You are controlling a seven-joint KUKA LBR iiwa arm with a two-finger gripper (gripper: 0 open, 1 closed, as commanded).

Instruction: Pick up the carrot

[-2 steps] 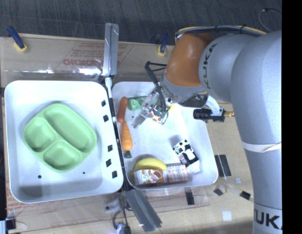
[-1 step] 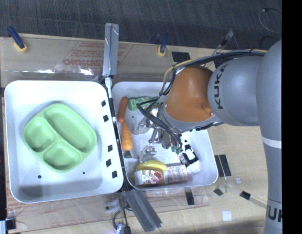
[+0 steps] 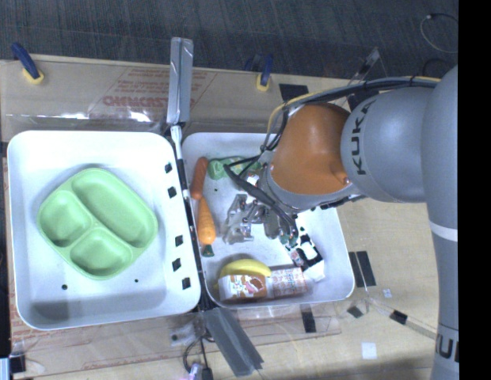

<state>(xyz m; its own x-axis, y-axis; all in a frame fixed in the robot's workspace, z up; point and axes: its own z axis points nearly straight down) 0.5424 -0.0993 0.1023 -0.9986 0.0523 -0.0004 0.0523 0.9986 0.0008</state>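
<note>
Dark carpet runs behind a cardboard-topped counter (image 3: 87, 85) with faded red print, too washed out to read. 2 white bins sit side by side. Left bin (image 3: 24, 236) holds a green divided plate (image 3: 97, 220) with 3 compartments. "KUKA" reads in black on the grey arm (image 3: 396, 145), letters running up the housing; orange band (image 3: 309, 149) just left of it.

Right bin (image 3: 340, 279) is crowded. Carrot (image 3: 206, 224) lies close along the bin's left wall, long axis roughly near-to-far in view, slightly slanted; which end is the tip I cannot tell. A second orange-red piece (image 3: 199, 176) sits just beyond it, a green item (image 3: 222, 168) beside that. Banana (image 3: 245, 268) and a labelled bottle (image 3: 265, 285) lie along the near wall; label text unreadable.

Gripper (image 3: 244, 218) hangs over mid-bin, just right of the carrot, apart from it. Fingers appear spread, nothing between them. Little open floor between carrot and wall; more on the gripper side.
</note>
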